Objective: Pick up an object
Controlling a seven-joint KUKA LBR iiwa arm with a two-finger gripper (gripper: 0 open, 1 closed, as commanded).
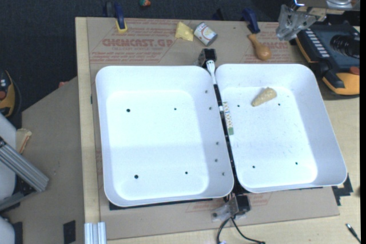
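A tan, cone-shaped object (pixel 263 96) lies in the right bin (pixel 320 140), in its far half near the middle. My gripper (pixel 295 24) hangs high at the top right, beyond the right bin's far corner and over the bench edge. It is well away from the tan object. Its fingers look spread, with nothing between them. The left bin (pixel 114 123) holds no loose thing that I can see.
On the bench behind the bins lie a yellow piece (pixel 184 32), a small pale box (pixel 205 34) and a brown pear-shaped thing (pixel 260 47). A thin black-and-white stick (pixel 217 91) runs along the seam between the bins. Blue clamps (pixel 119 15) grip the far edge.
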